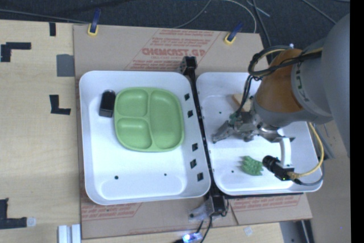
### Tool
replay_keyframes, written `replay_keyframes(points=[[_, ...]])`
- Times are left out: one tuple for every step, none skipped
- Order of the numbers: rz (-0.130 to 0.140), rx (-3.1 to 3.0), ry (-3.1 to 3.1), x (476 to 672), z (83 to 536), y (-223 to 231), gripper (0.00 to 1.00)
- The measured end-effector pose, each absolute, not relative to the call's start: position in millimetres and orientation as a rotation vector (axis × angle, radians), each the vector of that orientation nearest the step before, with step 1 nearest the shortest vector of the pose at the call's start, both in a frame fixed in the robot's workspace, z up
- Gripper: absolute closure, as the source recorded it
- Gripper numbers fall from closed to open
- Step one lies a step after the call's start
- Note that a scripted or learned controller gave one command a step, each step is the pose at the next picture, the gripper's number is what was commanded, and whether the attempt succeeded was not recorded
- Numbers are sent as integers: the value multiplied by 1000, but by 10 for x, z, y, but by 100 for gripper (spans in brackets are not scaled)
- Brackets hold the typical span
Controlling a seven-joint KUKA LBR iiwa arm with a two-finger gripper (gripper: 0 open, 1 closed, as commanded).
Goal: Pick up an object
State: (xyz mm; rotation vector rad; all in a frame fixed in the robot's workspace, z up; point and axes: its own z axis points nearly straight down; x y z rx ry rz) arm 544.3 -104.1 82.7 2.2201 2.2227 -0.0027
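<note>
Reaching into the right bin (pixel 296 182) for a pick.
The end effector (pixel 223 134) is seen open, empty; the green toy (pixel 251 166) nearby is judged light, soft, graspable across its body.

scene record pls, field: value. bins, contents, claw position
left bin: green divided plate, small black block touching the plate's left edge
right bin: small green bumpy object near the front, tan piece partly hidden by the arm
claw: low over the right bin's left half, nothing visibly between the fingers
arm: enters from the right
</note>
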Motion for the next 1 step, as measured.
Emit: replay_keyframes(points=[[-1, 2219, 2223, 5448, 954, -1039, 100]])
